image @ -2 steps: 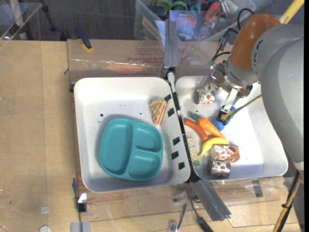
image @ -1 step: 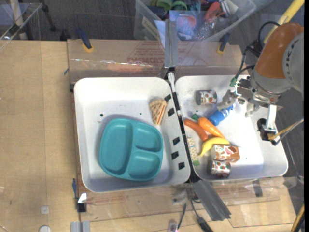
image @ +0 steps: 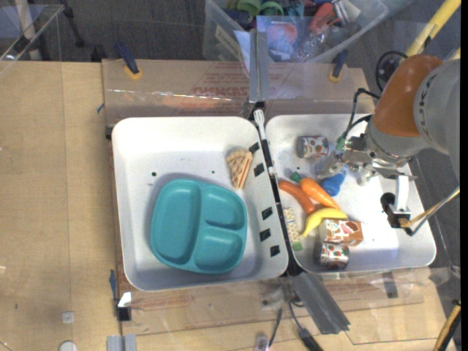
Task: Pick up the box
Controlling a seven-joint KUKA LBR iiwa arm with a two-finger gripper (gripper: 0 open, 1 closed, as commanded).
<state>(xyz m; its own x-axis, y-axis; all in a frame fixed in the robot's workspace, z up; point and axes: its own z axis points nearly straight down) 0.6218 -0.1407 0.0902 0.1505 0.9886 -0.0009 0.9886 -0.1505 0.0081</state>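
Camera view: the box (image: pixel 341 232), small printed cardboard with an orange-red top, lies near the right bin's (image: pixel 420 251) front wall beside a yellow banana (image: pixel 319 219). A second similar carton (image: pixel 333 254) sits just below. The grey arm bends in from the right, jaws (image: pixel 349 159) over a blue object (image: pixel 330 183); their opening I cannot tell. Labels are unreadable.

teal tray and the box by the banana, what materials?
Teal tray: looks like moulded plastic, smooth with a soft sheen, and rounded compartments. Box: probably printed cardboard, with flat faces, sharp edges and a red-and-white print. It's too small to be sure.
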